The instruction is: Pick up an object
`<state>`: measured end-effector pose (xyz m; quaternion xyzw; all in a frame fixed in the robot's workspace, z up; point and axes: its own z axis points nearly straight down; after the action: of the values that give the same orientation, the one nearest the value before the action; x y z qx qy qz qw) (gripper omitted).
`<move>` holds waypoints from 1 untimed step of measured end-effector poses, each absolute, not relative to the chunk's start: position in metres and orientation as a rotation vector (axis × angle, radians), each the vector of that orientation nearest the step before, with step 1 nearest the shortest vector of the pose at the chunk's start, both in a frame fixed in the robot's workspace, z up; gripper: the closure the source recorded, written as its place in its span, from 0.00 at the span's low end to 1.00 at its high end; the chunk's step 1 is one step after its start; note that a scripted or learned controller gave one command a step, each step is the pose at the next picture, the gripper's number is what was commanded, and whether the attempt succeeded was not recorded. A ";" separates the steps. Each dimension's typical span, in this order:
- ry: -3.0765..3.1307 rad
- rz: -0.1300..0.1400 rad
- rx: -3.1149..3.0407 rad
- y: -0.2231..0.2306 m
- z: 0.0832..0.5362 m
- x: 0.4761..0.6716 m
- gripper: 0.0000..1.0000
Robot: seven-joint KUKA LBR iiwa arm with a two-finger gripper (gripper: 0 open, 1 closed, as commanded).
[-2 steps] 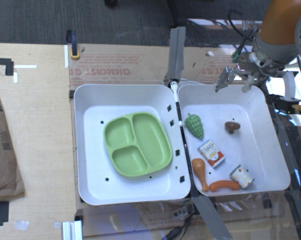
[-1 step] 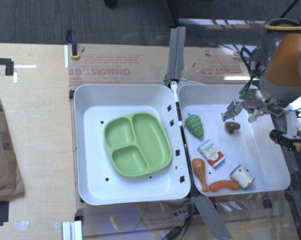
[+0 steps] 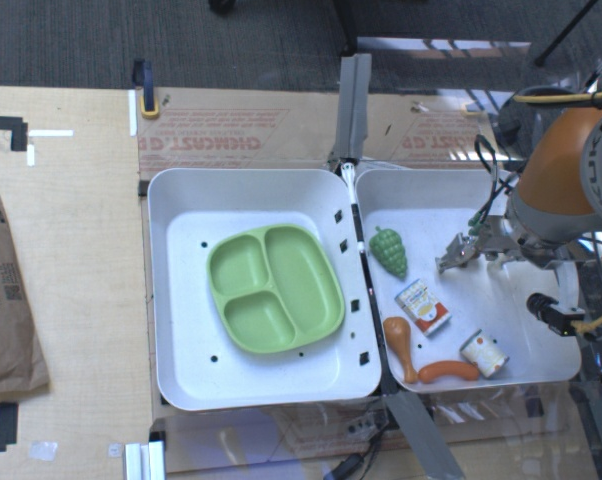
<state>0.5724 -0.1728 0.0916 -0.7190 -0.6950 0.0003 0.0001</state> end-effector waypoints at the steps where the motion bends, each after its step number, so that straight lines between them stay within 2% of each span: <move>1: -2.179 0.001 -2.263 -0.174 0.101 0.572 1.00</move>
<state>0.5724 -0.1736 0.1008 -0.7203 -0.6936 0.0003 0.0001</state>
